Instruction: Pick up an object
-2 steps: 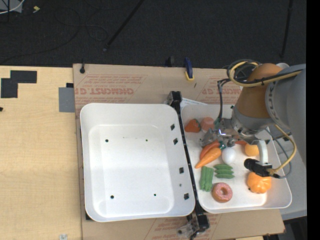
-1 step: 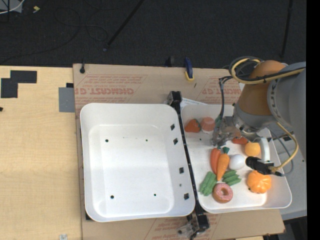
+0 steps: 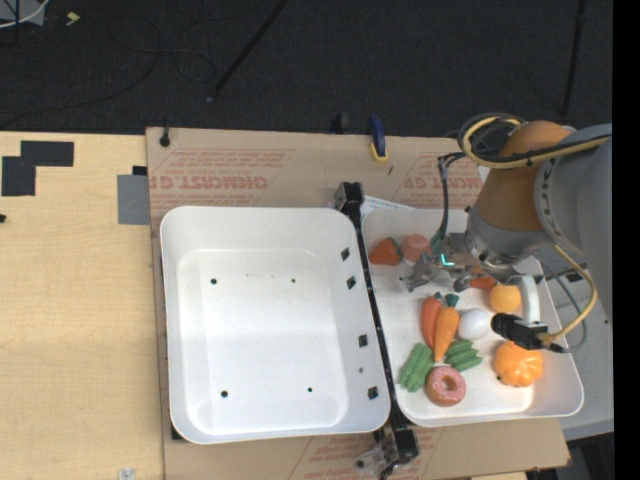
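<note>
Gripper [image 3: 432,276] low in right bin [image 3: 560,398], above carrot [image 3: 444,330].

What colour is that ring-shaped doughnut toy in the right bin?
Pink, with a pale rim: the doughnut shows in the camera view.

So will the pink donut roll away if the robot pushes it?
Probably not: the pink donut lies flat on the right bin, so it should slide. It touches the green vegetable, which may move too. It looks like a light toy.

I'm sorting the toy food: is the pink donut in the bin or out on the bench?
In. The donut lies flat on the floor of the right bin, near its front rim, beside the green pods.
</note>
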